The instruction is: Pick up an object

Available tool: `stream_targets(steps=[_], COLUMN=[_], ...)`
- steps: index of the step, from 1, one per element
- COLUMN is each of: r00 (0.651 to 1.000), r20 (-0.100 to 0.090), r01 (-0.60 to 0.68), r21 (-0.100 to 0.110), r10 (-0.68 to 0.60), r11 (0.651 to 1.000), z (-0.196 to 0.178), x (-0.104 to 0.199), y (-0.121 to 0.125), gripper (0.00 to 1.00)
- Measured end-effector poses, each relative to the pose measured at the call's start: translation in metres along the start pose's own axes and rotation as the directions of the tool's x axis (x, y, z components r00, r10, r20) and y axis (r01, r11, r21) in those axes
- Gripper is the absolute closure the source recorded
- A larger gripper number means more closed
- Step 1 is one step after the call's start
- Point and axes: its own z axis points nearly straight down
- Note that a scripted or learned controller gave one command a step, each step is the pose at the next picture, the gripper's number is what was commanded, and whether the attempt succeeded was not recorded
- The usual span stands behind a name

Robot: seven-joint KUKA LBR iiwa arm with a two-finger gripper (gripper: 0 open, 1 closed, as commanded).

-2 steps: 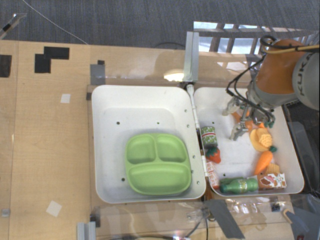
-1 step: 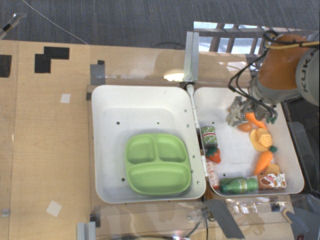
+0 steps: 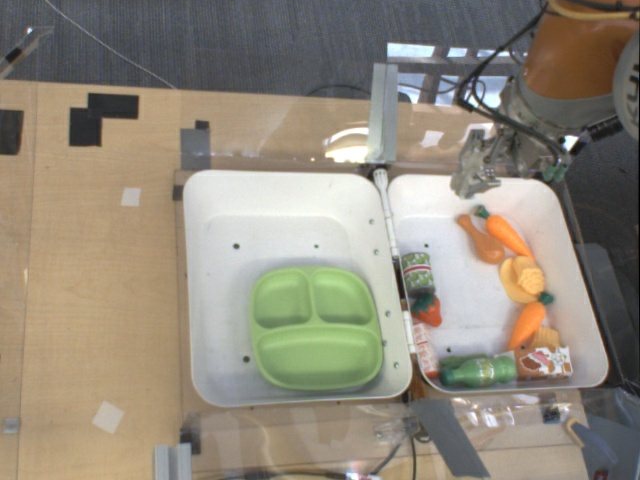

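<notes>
While arm reaches in over right bin (image 3: 575, 268), pincer (image 3: 478, 180) hangs above bin's far-left corner, nothing visible between fingers; can't tell if apart or together. Landmark = right bin. Inside it: drumstick (image 3: 481, 240) and carrot (image 3: 503, 230) just below pincer, near far wall; corn cob (image 3: 526, 279) mid-right; second carrot (image 3: 527, 323) below corn; green bottle (image 3: 478, 371) and small carton (image 3: 546, 362) along near wall; can (image 3: 416, 270) and strawberry (image 3: 429, 309) along left wall. Left of right bin: left bin (image 3: 215, 208) with green divided plate (image 3: 315, 326).
</notes>
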Motion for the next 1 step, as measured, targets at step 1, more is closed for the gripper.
stream_targets(steps=[1], r00=[0.990], r20=[0.002], r01=[-0.144], r21=[-0.001], r10=[0.144], r11=[0.990], z=[-0.1232], x=[-0.0147], y=[0.0403], gripper=[1.00])
